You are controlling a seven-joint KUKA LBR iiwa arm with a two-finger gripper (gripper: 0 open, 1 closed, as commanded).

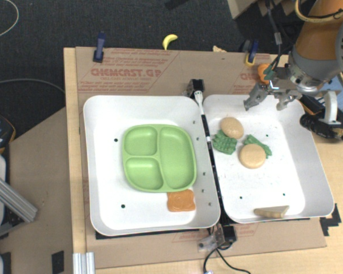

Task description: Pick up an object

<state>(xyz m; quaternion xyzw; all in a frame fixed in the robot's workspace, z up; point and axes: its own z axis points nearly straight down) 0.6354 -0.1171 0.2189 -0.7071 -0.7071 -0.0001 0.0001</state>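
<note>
We see the gripper (270, 97) hanging over the far edge of the right bin (308, 176), its two fingers spread apart with nothing between them. From the middle of that bin, the nearest candidates lie toward ten o'clock: a round tan bun (231, 127), a green leafy piece (224, 144) touching it just below, and a second bun (252, 156) resting against another green piece (258, 143). A pale wedge (271, 212) sits at six o'clock by the near rim. We judge the buns to be toy food: light, smooth and domed, so the fingers could slide off the crown; closing across the widest part, low on the sides, looks safest. The green pieces seem thin and floppy, a poorer hold. In the left bin (97, 153) lie a green divided plate (159, 157) and an orange piece (181, 201).
</note>
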